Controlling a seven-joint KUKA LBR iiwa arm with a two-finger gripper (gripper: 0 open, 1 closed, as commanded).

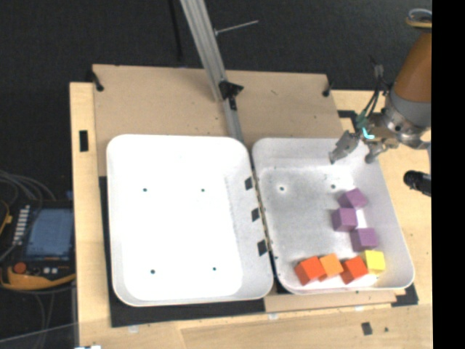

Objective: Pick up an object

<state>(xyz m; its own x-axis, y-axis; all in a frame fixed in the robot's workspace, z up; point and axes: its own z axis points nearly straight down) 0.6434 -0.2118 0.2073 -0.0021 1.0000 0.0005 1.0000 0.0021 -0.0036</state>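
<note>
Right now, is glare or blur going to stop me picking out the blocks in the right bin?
Camera view: the left bin is washed out to flat white; the right bin is dimmer and mottled grey, so the purple blocks, orange blocks and yellow block stand out clearly. The whole frame is soft, so block edges blur slightly; the gripper is small and indistinct.
</note>
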